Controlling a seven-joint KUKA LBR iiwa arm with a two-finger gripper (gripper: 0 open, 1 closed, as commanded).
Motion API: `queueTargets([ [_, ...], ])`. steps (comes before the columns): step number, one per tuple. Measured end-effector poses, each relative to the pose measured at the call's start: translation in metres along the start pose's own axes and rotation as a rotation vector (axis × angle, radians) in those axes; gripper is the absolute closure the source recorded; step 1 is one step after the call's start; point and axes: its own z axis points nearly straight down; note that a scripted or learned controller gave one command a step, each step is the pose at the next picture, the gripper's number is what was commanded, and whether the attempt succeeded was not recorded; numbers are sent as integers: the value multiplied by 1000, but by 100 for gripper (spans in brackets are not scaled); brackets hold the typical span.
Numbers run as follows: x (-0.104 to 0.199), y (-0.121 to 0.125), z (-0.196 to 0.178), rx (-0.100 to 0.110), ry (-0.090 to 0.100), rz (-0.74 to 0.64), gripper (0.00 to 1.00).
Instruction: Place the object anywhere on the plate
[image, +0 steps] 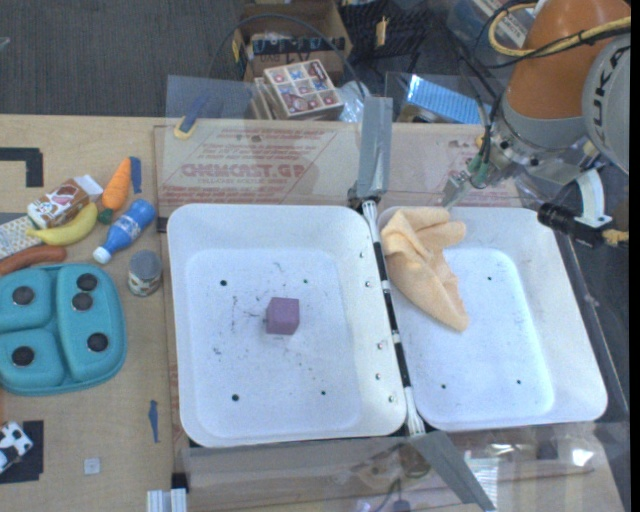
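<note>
1. You are at the approach step: the gripper (468, 183) hangs above the far edge of the right bin (560, 400), holding nothing that you can see
2. You cannot tell how the tool is set; it is too small and blurred here
3. The task's thing is probably the small purple cube (282, 316), lying near the middle of the left bin (200, 400), well apart from the gripper
4. The right bin holds a crumpled yellow cloth (430, 265) against its near-left wall
5. No plate is evident in either bin; your next move calls for crossing to the left bin and descending squarely over the cube
</note>
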Motion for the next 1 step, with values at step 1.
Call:
queueTargets([
  [1, 0, 0, 0, 0, 0, 0, 0],
])
